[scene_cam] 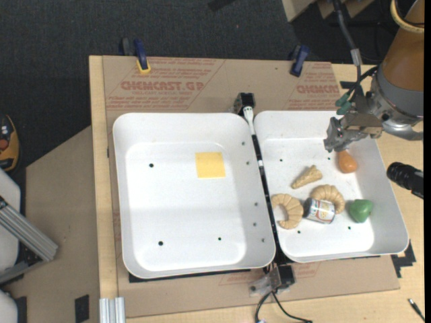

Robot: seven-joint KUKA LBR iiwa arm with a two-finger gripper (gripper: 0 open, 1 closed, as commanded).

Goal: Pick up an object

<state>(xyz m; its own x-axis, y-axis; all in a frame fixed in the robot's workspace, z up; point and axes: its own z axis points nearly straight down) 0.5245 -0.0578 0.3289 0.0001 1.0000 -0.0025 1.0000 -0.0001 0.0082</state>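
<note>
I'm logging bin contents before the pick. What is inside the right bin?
The right bin holds an orange piece, a tan wedge, two croissants, a small can and a green piece. The gripper hides a patch of its floor.

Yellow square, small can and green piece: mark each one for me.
yellow square (210,165), camera view, middle of its flat top.
small can (319,211), camera view, its side wall.
green piece (359,210), camera view, centre of its rounded top.
</note>
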